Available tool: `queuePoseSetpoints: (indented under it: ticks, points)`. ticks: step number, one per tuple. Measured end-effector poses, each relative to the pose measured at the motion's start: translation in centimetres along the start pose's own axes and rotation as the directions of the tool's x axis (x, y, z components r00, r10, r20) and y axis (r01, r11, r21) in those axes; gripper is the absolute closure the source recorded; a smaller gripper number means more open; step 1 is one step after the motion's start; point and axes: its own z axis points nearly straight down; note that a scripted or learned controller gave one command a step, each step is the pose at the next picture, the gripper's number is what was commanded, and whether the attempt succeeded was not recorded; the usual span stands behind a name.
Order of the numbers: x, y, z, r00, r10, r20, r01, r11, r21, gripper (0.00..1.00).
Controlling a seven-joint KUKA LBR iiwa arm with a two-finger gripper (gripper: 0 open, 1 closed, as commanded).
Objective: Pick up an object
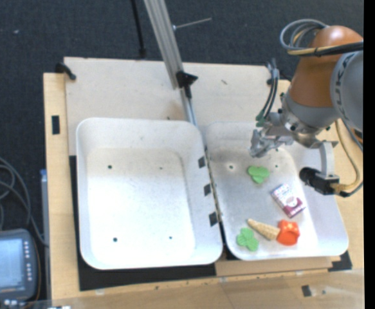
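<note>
1. Left bin [142,195]: nothing in it.
2. Right bin [329,237]: green piece [247,239] & cone [262,229] nr front edge; green leaf [258,174] mid; orange toy [288,233]; small box [287,199], label unreadable.
3. Gripper [259,148] nr back edge, above leaf; finger state can't tell.

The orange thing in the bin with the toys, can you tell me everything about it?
The orange thing is a small, bright orange-red toy, rounded and lumpy, plastic-looking. It lies near the front edge of the right bin. A tan cone-shaped piece touches its left side, and a small white and maroon box lies just behind it. Nothing grips it.
</note>
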Motion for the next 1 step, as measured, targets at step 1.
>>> queuePoseSetpoints:
  ticks: [1]
  points:
    - [-0.13, 0.16, -4.53, 1.0, -0.001, 0.0, 0.001, 1.0, 0.0, 1.0]
